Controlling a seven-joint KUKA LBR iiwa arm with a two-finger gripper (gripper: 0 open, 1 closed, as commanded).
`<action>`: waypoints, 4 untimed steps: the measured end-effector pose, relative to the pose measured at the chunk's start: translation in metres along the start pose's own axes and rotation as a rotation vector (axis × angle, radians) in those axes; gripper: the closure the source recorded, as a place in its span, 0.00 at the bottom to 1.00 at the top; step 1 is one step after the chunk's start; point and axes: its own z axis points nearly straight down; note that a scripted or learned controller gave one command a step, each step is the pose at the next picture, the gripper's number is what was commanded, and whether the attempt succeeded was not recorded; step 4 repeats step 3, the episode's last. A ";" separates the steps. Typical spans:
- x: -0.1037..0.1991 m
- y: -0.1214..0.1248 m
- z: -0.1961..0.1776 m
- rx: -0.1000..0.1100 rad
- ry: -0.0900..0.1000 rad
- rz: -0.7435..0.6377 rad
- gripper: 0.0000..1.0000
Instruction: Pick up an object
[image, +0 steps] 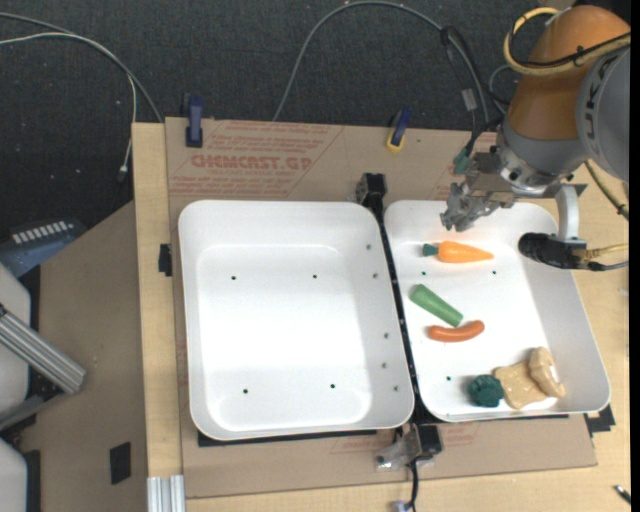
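**binwatcher:** So where's it at? The hand (462, 215) hangs over the far end of the right bin (570, 330), right above the carrot (464, 253). Nothing between the fingers as far as I can see, and whether they're spread or pinched I honestly can't tell from this angle. Looks like the approach step to me, grab not made yet.

**toyfoodfan:** Agreed. Carrot's the obvious pick: orange, tapered, smooth plastic with a little green stub at the left. Next move would be a straight drop and a close across its narrow width, I'd guess.

**binwatcher:** Other candidates: a green pickle-shaped piece (436, 304), a glossy red-orange sausage (456, 331) just below it, then a dark teal lump (486, 390) touching a tan, bumpy chunk (531, 381) in the near corner.

**toyfoodfan:** All rounded and slick, so could roll away. The left bin (200, 300) is shallow white plastic too.
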 end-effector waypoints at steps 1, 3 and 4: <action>0.053 0.009 -0.010 0.000 0.000 0.000 1.00; 0.161 0.011 -0.007 0.002 0.000 0.000 1.00; 0.161 0.011 -0.007 0.002 0.000 0.000 1.00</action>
